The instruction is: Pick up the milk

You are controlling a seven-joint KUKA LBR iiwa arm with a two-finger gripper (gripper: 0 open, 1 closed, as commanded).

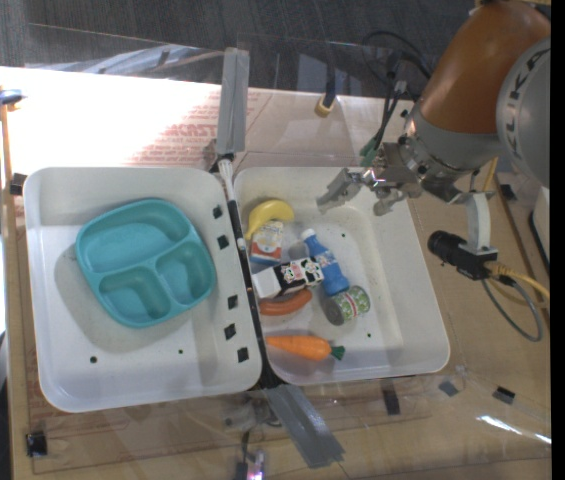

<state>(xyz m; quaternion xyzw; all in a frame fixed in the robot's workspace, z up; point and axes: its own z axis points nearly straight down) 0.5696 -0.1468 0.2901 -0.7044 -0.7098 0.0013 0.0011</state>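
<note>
The two-finger metal gripper (362, 188) hovers with jaws spread and empty at the upper edge of the right white bin (414, 268). The approach step is in hand; next it must descend left onto the small black-and-white cow-patterned milk carton (288, 275) at frame centre

We count two white bins: a left bin (47, 358) and a right bin (402, 268). In the left one we see one teal divided plate (144, 261). In the right we count one banana (270, 213), one milk carton (288, 275), one blue bottle (324, 263), one sausage (284, 304), one can (348, 304) and one carrot (302, 347).
</note>
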